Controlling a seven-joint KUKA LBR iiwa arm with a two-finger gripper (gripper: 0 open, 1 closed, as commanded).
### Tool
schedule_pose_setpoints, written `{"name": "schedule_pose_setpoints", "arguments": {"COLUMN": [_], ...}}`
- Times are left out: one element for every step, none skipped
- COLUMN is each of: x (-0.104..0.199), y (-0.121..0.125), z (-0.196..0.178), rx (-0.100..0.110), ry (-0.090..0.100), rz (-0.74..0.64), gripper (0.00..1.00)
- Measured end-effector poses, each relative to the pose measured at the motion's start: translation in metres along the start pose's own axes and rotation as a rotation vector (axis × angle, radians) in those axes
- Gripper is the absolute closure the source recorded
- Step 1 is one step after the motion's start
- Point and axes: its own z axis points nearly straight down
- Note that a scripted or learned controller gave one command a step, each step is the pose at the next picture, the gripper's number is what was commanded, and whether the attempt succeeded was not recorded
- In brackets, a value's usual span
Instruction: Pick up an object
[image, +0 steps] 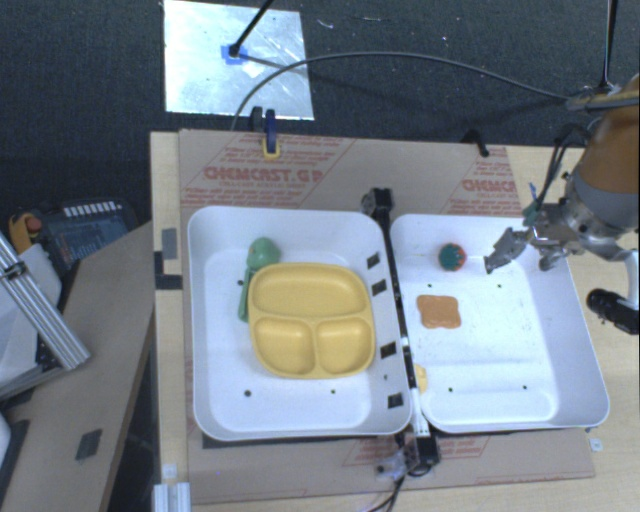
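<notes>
In the right bin lie a small green and red ball near the back left and a flat orange-brown piece below it. A small yellow bit rests at the bin's left edge. My gripper hangs over the right bin's back right part, to the right of the ball and apart from it. Its two dark fingers are spread with nothing between them. The left bin holds a yellow divided tray and a green utensil-like object partly under the tray's left side.
The bins sit on a cardboard sheet on the bench. A black divider with clips runs between the bins. A dark object sticks in at the right edge. Cables cross the floor behind.
</notes>
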Motion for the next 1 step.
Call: {"name": "schedule_pose_setpoints", "arguments": {"x": [0.0005], "y": [0.0024], "z": [-0.0072], "rx": [-0.012], "ry": [-0.002], "rz": [-0.003], "gripper": [0.00]}}
